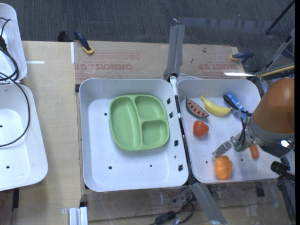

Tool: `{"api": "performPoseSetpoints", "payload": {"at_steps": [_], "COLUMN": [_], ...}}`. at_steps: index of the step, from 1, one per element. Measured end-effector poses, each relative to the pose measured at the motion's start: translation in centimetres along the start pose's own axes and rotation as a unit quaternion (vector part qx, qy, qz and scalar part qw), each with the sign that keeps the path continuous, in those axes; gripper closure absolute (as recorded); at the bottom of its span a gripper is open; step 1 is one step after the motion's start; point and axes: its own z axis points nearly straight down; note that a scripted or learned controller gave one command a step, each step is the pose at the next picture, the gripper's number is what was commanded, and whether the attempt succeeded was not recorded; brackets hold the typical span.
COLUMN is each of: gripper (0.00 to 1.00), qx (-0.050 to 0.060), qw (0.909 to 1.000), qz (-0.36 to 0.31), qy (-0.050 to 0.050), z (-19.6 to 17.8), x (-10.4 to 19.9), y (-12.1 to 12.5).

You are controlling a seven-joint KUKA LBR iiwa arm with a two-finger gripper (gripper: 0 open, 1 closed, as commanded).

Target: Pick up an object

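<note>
Orange fruit (223, 167) just below claw (224, 148), arm low over right bin (197, 172), finger state unclear

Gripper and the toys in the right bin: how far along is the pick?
Done: the gripper is down inside the right bin, near the orange fruit. In hand: nothing shows between its fingers. Left: closing on a toy and lifting it.
</note>
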Motion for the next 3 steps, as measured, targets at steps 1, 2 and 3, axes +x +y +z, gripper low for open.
{"api": "performPoseSetpoints", "payload": {"at_steps": [1,2,3], "gripper": [0.0,1.0,1.0], "qx": [0.008,0.007,0.01], "qw": [0.9903,0.9907,0.9977], "qz": [-0.139,-0.136,0.067], "qy": [0.007,0.007,0.006], "z": [0.45,-0.45,0.54], "x": [3.4,3.27,3.23], "y": [0.96,1.03,1.14]}}
